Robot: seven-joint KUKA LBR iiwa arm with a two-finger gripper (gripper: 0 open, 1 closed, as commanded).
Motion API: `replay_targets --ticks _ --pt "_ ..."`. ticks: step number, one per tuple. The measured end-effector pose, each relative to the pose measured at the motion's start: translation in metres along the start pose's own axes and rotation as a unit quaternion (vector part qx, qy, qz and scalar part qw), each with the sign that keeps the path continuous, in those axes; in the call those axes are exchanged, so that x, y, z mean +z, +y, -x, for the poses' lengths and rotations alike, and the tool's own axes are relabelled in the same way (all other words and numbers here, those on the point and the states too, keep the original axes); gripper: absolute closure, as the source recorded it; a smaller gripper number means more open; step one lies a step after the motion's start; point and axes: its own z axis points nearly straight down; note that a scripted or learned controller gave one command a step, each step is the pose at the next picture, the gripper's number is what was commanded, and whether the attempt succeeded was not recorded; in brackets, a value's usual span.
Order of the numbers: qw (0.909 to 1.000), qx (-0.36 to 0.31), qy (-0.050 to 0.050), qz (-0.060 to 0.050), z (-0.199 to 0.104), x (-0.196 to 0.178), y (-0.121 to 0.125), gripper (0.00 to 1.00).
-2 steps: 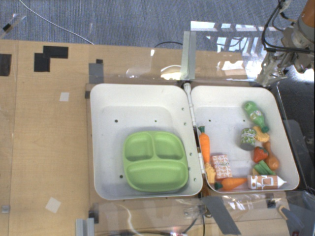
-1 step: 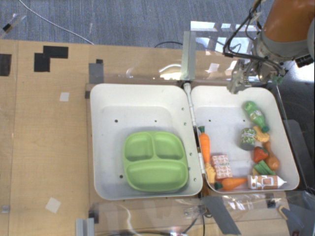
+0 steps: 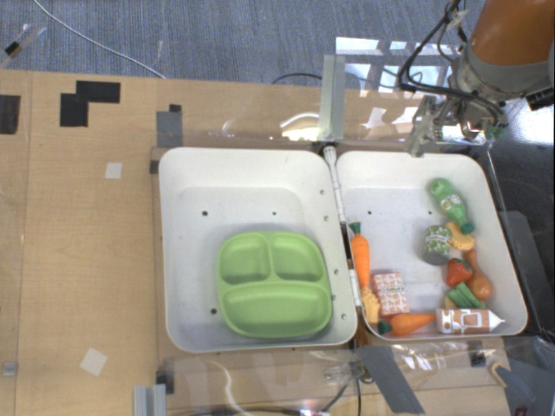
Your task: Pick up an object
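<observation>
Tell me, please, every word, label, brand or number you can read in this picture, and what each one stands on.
None can be read.
Small carton: red and white print, too blurred.
White bottle: orange label, too small.
Green bottle: pale label, blurred.
Green divided plate: no print visible.

bins: two, the left bin and the right bin
plate: one, green, three compartments
carrots: two, one upright, one lying
bottle: one, green
carton: one, white and orange
box: one, pink-checked

no readable text, labels on the small packages too blurred
</observation>
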Motion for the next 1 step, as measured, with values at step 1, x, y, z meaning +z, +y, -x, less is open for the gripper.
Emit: replay_targets --ticks 1 --pt "1.0 -0.002 -0.006 0.0 0.0028 -0.0143 0.0013 1.0"
